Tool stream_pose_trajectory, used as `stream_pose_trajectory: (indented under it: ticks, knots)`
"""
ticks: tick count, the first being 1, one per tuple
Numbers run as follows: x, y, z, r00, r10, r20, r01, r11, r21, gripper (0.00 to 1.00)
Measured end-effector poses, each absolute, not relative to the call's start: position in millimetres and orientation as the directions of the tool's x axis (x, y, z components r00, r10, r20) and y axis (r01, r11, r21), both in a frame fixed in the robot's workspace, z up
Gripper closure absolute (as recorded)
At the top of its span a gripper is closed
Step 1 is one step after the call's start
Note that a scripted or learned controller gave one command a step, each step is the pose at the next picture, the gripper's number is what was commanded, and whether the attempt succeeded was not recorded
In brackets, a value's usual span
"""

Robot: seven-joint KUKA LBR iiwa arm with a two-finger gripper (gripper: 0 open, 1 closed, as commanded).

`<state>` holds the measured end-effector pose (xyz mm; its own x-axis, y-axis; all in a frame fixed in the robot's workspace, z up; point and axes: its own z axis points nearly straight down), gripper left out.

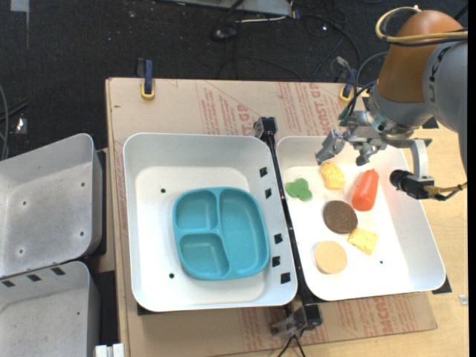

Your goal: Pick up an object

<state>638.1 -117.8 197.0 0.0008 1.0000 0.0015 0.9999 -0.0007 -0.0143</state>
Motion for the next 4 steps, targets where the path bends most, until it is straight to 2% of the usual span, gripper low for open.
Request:
stream_pose_trajectory:
  ticks: [1,3,4]
  knots:
    - [641.0,-117.4,206.4,-0.001,1.000,0.000,1.000,0.001,0.000,0.00]
    - [644.0,-125.1,98.8,0.000,1.000,-0.002,1.000,0.000,-0.002,0.00]
    - [644.7,-127.7,112.8,0.002,1.000,-0.006,1.000,-0.002,0.002,1.00]
